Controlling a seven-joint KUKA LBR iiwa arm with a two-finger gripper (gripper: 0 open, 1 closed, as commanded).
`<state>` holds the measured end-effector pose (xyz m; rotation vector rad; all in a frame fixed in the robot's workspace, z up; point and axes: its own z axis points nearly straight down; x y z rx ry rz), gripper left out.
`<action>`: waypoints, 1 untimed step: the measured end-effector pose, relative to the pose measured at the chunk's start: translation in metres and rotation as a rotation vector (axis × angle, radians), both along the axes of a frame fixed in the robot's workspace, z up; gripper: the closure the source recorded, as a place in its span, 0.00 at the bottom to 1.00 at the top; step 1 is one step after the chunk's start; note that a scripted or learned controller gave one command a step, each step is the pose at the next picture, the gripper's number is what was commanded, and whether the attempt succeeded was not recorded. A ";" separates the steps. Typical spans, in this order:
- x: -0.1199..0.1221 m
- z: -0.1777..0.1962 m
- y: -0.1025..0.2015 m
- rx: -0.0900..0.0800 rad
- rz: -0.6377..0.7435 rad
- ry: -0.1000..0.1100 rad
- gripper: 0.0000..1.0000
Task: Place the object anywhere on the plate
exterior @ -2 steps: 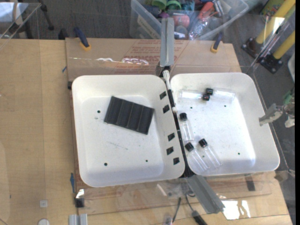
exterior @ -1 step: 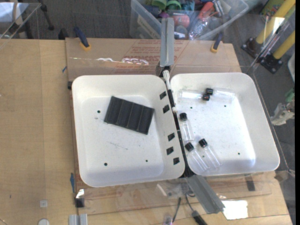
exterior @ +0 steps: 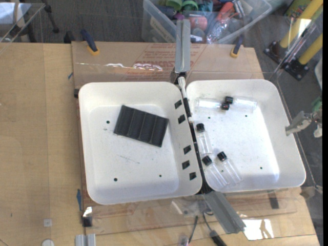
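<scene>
Plate [exterior: 141, 125]: dark ribbed slab, left bin [exterior: 97, 183].
Objects: clear vials [exterior: 227, 103], black caps, right bin [exterior: 287, 176].
Handling: probably light, slick, roll-prone; grip mid-barrel.
Jaws: cannot tell.

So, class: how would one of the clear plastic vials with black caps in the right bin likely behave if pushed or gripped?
The clear plastic vial with a black cap lies on its side and looks cylindrical, so a push would probably roll it. Its see-through wall suggests that it is light and smooth, perhaps slippery in a pinch. It lies close to another vial, so a nudge might move both.
</scene>
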<state>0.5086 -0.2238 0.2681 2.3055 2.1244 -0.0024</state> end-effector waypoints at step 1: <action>0.000 0.010 -0.001 -0.002 -0.001 -0.002 1.00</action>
